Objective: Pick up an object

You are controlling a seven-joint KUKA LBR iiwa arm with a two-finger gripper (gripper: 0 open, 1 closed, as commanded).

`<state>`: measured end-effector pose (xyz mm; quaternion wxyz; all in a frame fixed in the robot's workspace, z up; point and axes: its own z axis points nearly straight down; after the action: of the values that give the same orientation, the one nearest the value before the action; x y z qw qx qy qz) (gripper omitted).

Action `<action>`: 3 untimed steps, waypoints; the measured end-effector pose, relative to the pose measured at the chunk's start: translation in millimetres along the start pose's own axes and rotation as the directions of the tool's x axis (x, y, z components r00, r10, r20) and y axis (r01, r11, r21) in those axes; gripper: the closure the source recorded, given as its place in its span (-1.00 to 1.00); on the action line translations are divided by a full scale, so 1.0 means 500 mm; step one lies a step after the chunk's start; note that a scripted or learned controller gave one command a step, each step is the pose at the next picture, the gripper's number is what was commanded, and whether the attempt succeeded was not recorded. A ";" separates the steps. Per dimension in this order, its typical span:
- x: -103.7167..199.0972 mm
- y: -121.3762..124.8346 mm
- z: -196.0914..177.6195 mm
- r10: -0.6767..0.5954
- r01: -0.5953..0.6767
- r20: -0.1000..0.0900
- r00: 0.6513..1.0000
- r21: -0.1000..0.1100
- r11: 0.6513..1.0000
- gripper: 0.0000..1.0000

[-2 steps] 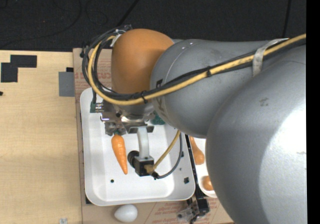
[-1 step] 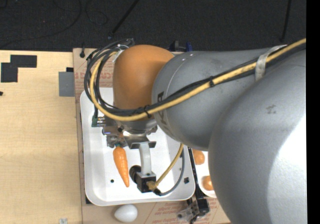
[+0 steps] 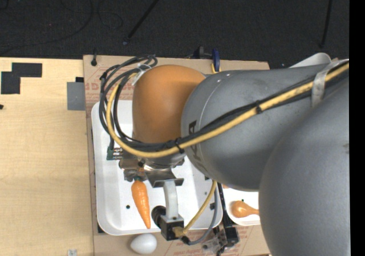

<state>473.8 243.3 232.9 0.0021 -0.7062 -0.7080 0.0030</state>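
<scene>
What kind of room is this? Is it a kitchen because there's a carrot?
Probably a robot lab, not a kitchen. A big grey robot arm with an orange band reaches over a shallow white bin on a wooden bench. The orange carrot looks like a toy, and black cables run along the arm.
</scene>
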 end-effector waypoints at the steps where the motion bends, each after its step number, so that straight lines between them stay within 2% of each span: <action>1: 0.000 0.002 0.031 0.003 -0.003 0.002 1.000 0.000 1.000 1.00; 2: -0.001 0.001 0.140 0.003 -0.003 0.004 1.000 0.004 1.000 1.00; 3: -0.001 0.005 0.078 0.002 -0.002 0.000 1.000 -0.004 1.000 1.00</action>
<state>475.8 242.9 193.7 0.0009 -0.7069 -0.7074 0.0014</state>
